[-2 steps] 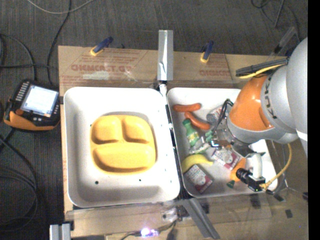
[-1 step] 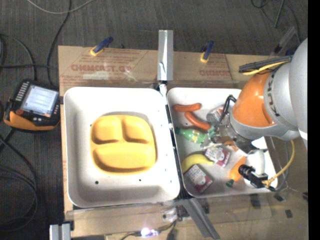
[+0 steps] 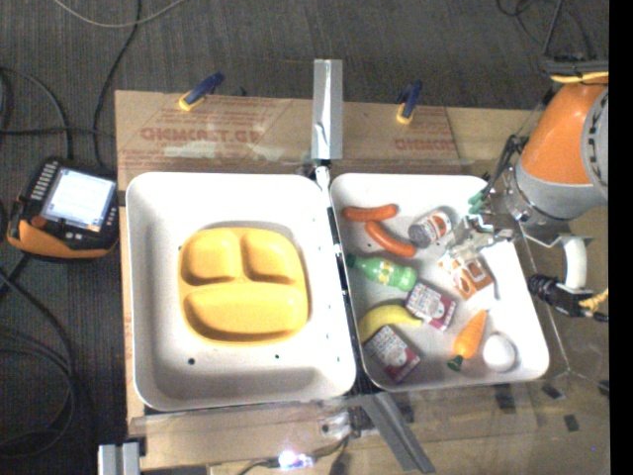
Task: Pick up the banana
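Cardboard-topped bench (image 3: pixel 277 127), two white bins (image 3: pixel 148 295) side by side

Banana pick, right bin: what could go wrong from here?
The banana lies wedged between the green bottle and two small cartons, so a descent may nudge or grab a neighbour instead. The end effector sits over the far side near the can, so crossing low could knock the clutter.

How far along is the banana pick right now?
Nothing looks done yet: the banana lies in the right bin, between the green bottle and a dark red packet. In hand: the pincer sits over the bin's far right side, apart from the banana. Left: reach it, grasp, lift.
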Robot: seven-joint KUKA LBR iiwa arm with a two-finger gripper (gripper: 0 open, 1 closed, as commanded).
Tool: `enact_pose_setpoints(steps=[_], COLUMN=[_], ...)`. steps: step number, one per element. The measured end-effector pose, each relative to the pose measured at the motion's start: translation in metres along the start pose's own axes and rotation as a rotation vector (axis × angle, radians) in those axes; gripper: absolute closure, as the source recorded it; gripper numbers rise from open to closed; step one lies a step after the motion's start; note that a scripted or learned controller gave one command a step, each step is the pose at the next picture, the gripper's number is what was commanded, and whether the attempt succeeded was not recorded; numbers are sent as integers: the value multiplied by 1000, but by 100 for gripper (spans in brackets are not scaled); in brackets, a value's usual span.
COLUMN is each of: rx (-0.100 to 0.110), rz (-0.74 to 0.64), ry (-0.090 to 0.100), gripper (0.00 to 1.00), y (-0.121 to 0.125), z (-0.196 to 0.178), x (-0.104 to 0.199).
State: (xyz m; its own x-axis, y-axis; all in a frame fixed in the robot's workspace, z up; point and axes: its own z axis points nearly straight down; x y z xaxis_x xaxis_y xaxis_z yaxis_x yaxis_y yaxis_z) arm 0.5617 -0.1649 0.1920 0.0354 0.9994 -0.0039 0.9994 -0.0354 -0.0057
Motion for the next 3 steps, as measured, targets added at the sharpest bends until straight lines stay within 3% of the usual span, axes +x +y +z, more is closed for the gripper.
enact_pose_setpoints(steps=[1,2,3], rx=[1,-20,-39], rz=[-1,0,-116], ry=[0,-1,-15], gripper=[0,0,0], y=[0,-40,-49], z=[0,92,96], x=[1,55,56])
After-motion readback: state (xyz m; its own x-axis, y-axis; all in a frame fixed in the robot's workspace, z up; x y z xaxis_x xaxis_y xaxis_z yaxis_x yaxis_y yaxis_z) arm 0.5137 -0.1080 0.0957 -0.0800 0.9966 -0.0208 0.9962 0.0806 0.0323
